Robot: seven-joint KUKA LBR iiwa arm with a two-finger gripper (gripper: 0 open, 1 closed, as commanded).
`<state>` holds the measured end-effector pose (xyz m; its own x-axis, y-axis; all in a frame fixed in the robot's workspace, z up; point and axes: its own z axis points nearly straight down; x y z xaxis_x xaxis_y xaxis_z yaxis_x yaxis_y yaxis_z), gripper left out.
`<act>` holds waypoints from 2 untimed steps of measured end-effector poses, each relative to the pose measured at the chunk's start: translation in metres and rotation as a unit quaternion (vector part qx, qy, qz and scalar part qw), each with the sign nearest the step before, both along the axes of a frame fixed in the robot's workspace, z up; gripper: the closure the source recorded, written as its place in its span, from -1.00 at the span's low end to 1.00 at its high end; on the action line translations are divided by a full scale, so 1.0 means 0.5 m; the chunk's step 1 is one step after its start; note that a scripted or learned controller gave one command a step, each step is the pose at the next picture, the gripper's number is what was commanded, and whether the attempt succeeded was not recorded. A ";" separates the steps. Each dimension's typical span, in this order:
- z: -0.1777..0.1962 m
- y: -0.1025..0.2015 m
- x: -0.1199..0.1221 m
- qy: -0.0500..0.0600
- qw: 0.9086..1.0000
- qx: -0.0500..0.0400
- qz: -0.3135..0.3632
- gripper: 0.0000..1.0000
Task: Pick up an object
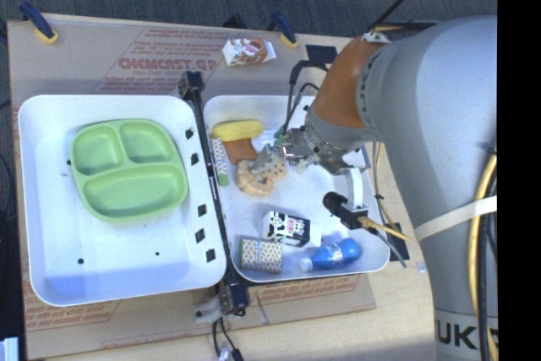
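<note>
Tan pretzel-shaped toy (pixel 254 177): the likely target, since the gripper (pixel 275 155) sits just at its 1 o'clock, low over it. It lies in the right bin (pixel 379 259), at about 10 o'clock from that bin's centre. Contact is obscured by the wrist, so whether the gripper is wide, narrow or closed on the toy cannot be told.

Left bin (pixel 34 182): holds one green divided plate (pixel 127 169), lying flat at about 11 o'clock from centre, well apart from the work area.

Right bin, left to right:
- A green-and-white tube (pixel 220 161) lies along the left wall.
- A yellow corn-like toy (pixel 238 129) lies at 12 o'clock of the target, with a brown block (pixel 239 150) between them. This crowding probably explains the approach from the open right side.
- A patterned cup (pixel 260 254), a cow-print carton (pixel 287 227) and a blue bottle (pixel 334 254) lie along the 6 o'clock edge, away from the grasp.
</note>
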<state>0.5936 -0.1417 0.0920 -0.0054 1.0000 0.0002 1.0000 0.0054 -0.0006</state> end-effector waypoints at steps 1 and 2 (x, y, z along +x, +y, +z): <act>-0.003 0.046 0.119 0.009 1.000 0.000 -0.002 -1.00; 0.017 0.048 0.120 0.009 1.000 0.000 0.002 1.00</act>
<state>0.6535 -0.1179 0.1007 -0.0101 0.9999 -0.0004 0.9998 0.0101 -0.0184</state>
